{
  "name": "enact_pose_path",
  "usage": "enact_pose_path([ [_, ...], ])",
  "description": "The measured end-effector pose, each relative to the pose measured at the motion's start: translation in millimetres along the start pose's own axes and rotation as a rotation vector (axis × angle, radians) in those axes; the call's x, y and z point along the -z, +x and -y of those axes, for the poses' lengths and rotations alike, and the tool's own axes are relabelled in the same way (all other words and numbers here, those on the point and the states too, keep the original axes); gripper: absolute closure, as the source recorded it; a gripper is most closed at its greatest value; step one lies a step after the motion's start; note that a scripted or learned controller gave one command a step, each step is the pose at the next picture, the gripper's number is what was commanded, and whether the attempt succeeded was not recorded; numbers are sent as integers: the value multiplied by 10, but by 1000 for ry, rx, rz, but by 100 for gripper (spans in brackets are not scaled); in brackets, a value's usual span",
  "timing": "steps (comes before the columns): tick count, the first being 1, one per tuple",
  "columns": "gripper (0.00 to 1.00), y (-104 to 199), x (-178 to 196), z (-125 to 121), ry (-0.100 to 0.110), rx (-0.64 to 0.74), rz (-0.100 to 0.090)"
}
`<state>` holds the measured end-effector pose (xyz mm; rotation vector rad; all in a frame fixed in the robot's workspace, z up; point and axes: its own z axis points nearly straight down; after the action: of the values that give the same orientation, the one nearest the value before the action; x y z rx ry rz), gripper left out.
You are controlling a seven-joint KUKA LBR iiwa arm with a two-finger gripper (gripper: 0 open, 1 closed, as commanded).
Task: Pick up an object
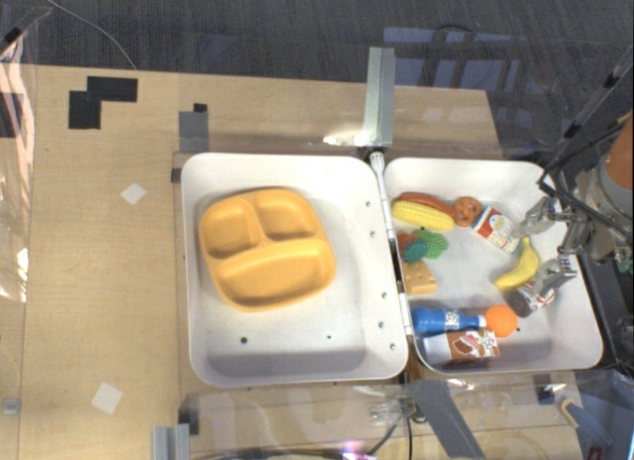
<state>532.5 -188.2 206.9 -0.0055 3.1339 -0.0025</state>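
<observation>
Banana (520,268) lies in the right bin (584,349), with the gripper (548,255) just beside it — fingers spread, holding nothing. Best centre the fingers across the banana's middle before closing — its curve could slip out.

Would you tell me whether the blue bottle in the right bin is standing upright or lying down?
Lying down: the blue bottle with a white label rests on its side along the right white bin's floor.

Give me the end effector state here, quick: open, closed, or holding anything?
End effector: open, holding nothing, over the right bin beside the banana.
</observation>
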Motion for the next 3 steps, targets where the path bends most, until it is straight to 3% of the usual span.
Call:
enact_pose_path([
  [1, 0, -128, -1153, -168, 0, -353, 3],
  [2, 0, -461, -1086, 184, 1, -345, 4],
  [3, 0, -283, 370, -411, -2, -485, 14],
])
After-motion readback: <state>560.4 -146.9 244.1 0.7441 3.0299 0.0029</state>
